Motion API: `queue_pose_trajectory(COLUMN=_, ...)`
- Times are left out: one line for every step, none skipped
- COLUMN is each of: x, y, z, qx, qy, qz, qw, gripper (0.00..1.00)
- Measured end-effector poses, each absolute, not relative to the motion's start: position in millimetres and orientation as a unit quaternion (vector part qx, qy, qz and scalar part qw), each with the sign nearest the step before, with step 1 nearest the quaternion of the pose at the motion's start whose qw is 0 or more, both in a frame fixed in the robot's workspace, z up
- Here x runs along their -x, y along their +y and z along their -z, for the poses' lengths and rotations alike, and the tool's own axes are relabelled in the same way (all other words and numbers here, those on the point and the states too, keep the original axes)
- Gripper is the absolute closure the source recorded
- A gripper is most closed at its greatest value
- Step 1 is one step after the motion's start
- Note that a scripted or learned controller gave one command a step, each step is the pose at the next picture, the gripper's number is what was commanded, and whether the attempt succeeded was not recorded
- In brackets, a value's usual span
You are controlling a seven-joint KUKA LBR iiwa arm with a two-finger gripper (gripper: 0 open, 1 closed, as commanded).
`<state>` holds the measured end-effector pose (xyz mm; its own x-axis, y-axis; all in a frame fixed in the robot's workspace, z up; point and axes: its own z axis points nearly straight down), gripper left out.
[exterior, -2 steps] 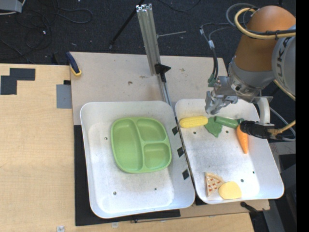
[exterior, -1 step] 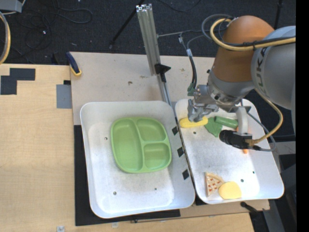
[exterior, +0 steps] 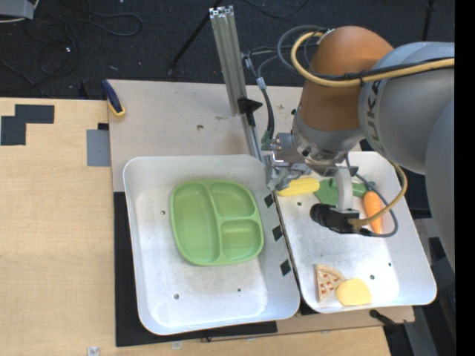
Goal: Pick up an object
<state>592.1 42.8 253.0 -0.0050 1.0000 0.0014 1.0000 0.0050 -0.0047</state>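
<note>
My gripper [exterior: 282,175] hangs over the far left corner of the right bin [exterior: 404,291], under the big orange wrist band. Just below it and touching its tip in this view lies a yellow oblong item [exterior: 298,188]. I cannot tell whether that item is between the fingers. Beside it on the right are a green piece [exterior: 327,193] and an orange carrot [exterior: 372,210]. In the near part of that bin lie a pizza slice [exterior: 325,280] and a round yellow item [exterior: 353,293].
The left bin [exterior: 148,288] holds a green divided plate [exterior: 217,222]. An upright aluminium post [exterior: 230,65] stands behind the bins, close to the gripper. A blue and yellow tool [exterior: 113,99] lies on the board at far left.
</note>
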Motion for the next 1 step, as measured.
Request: queue_pose_trajectory(x=-584.9, y=102.9, z=-236.1, qx=0.705, qy=-0.709, qz=-0.0019, qw=0.003, gripper=1.0)
